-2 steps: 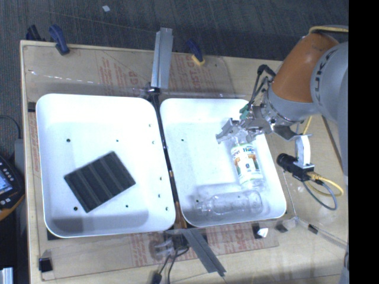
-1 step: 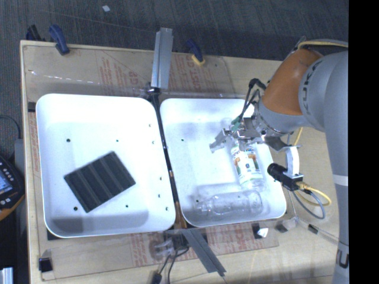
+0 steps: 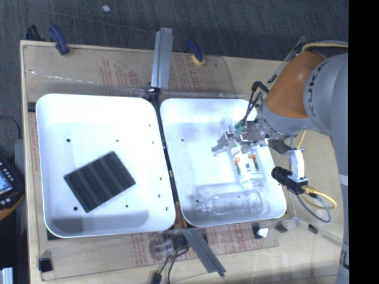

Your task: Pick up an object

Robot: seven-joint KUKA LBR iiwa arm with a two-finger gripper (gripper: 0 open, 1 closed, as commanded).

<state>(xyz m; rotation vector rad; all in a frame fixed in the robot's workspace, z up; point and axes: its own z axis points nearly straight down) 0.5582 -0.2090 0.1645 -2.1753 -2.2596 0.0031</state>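
Frankly, from my seat the dark ridged pad [image 3: 99, 180] lay alone in the left bin [image 3: 53, 114]; in the right bin [image 3: 183, 120] the gripper [image 3: 228, 139] hovered beside the labelled bottle [image 3: 247, 165], above a clear bottle [image 3: 231, 203]. I couldn't tell its grip state. I feared slick, round plastic rolling away.

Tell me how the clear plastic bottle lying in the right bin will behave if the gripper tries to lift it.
The clear bottle lies on its side near the right bin's front wall, so a nudge would probably roll it. It looks see-through, perhaps without contents, so likely light. Its smooth, rounded wall may slip or dent between the fingers. The gripper sits above it, by the labelled bottle.
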